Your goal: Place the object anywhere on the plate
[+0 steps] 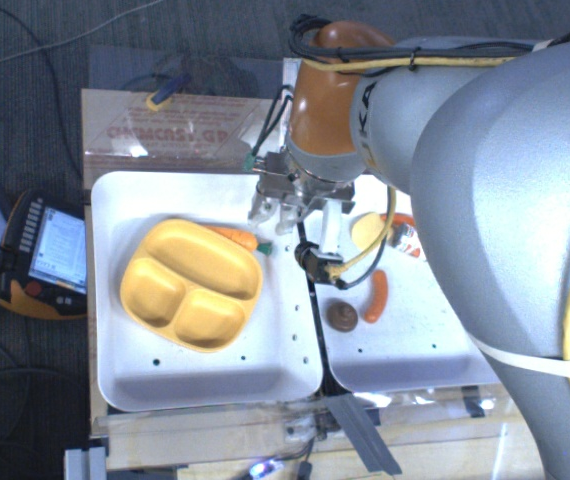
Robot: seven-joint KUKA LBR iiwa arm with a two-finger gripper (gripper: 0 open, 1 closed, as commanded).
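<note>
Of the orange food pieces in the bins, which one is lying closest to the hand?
The carrot with the green tip, in the left bin at the yellow plate's upper edge, just below the hand. The orange sausage-like piece lies farther away, in the right bin.

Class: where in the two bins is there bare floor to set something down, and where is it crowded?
Left bin: bare floor in front of the plate. Right bin: bare front strip below the brown ball and sausage. Crowded near the gripper and carrot.

You have bare white floor along the near and left sides of the left bin [165, 380]. The yellow three-compartment plastic plate [193, 283] fills its middle, and the grey arm [465, 138] overhangs the right bin [405, 363].
</note>
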